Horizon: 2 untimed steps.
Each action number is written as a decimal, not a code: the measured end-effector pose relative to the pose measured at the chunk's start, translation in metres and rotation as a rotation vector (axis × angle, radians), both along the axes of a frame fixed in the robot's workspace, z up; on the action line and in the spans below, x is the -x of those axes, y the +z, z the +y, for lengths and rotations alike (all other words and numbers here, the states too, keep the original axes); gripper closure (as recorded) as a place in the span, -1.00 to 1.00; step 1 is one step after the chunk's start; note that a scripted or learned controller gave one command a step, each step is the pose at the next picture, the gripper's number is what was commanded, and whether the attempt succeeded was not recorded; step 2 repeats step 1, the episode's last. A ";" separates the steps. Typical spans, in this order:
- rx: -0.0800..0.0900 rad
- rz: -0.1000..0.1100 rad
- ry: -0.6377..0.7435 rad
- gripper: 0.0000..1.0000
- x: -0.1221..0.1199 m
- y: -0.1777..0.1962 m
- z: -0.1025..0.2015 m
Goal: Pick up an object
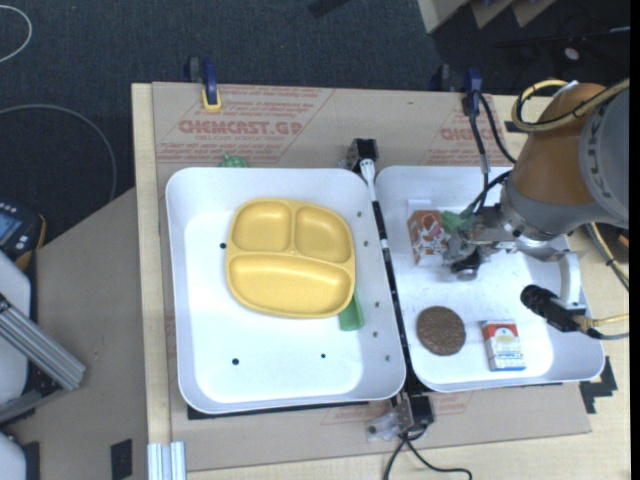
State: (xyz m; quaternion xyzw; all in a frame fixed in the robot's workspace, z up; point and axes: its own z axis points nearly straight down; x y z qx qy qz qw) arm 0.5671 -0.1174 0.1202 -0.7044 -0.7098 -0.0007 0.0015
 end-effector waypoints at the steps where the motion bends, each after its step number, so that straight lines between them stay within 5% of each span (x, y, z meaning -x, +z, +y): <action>1: 0.001 -0.012 0.003 1.00 -0.043 0.069 0.080; 2: 0.001 -0.012 0.003 1.00 -0.043 0.069 0.080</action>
